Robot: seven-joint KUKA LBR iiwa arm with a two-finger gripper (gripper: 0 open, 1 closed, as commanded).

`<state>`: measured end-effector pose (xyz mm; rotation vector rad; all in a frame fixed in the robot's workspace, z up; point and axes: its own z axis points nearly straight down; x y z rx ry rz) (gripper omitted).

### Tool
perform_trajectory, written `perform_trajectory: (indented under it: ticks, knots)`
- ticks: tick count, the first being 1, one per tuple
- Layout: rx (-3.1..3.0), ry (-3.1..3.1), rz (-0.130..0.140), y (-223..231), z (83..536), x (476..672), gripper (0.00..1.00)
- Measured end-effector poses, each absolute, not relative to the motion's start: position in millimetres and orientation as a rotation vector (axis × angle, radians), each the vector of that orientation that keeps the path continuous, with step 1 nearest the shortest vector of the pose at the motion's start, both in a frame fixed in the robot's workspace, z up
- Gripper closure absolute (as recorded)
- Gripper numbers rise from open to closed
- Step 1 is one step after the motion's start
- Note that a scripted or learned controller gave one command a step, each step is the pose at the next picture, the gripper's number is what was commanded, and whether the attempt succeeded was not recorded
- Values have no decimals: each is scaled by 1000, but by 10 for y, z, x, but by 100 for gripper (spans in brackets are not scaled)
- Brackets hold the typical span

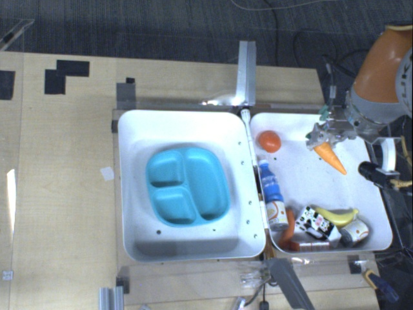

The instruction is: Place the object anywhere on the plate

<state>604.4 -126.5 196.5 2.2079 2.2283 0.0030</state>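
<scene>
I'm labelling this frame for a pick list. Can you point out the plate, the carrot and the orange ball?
plate (169,166): camera view, upper left compartment's floor.
carrot (332,158): camera view, middle of its orange body.
orange ball (269,141): camera view, centre of its top.

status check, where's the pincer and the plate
Pincer over right bin, at carrot's top end. Blue plate in left bin. Nothing between.

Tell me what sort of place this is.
Likely a robotics lab test bench: a grey arm's claw over two white bins, a blue plate, toy food like a carrot, loose cables.
</scene>
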Motion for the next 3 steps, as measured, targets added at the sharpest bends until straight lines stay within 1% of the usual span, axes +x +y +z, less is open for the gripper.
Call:
perform_trajectory:
  ticks: [1, 2, 3]
  knots:
    - [1944, 2456, 5, -1594, 3266, 6467, 100]
    - [1674, 2654, 3, -1110, 2469, 6125, 100]
    - [1607, 2695, 4, -307, 1851, 6258, 100]
